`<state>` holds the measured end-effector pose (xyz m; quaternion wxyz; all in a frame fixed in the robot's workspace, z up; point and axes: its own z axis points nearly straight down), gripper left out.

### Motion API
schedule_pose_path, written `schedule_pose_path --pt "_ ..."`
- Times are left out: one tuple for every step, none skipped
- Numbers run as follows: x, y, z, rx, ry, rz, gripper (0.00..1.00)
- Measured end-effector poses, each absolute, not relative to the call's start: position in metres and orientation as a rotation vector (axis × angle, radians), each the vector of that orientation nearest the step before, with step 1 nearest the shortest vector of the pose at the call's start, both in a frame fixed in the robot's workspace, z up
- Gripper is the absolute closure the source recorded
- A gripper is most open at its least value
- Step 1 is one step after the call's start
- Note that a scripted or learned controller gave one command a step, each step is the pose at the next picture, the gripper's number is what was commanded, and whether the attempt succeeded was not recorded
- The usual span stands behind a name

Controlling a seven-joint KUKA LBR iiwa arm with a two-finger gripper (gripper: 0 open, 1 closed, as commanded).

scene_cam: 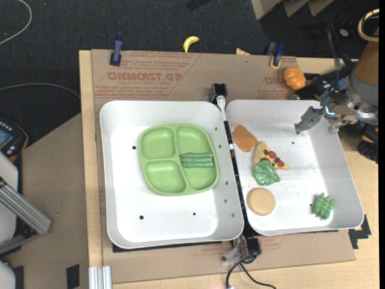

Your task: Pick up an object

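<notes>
From where I stand, the arm leans in from the right with its gripper (pixel 308 120) hanging over the far right part of the right bin (pixel 301 224), above bare white floor and well apart from the toy food. Nothing sits between its fingers, and I judge it is poised there before choosing something to go down on; whether the pincer is wide or narrow I cannot tell from this slant.

The likely targets lie in a loose cluster near the right bin's left wall, probably just tumbled there: one brown bread-like piece (pixel 244 138), one pizza slice (pixel 269 156) just beside it, one leafy green piece (pixel 265 174) touching the slice's lower end, and one round tan biscuit (pixel 261 201) below. One more bumpy green piece (pixel 323 206) rests alone near the bin's near right corner, the easiest to reach cleanly, I'd guess.

The left bin (pixel 120 209) holds one green divided plate (pixel 162 161) with four compartments; one green ribbed item (pixel 197 160) lies on the line between the two right-hand compartments.

Outside the bins, one small orange toy (pixel 294 77) and one yellow banana (pixel 190 43) sit at the bench's far edge.
</notes>
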<state>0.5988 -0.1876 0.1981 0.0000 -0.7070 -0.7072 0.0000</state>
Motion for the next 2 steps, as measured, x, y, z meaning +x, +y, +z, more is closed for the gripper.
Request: schedule_pose_path --pt "0.548 -0.091 0.192 -2.209 -2.223 0.002 0.0" --pt "0.567 -0.091 0.093 -2.22 -2.223 0.0 0.0"
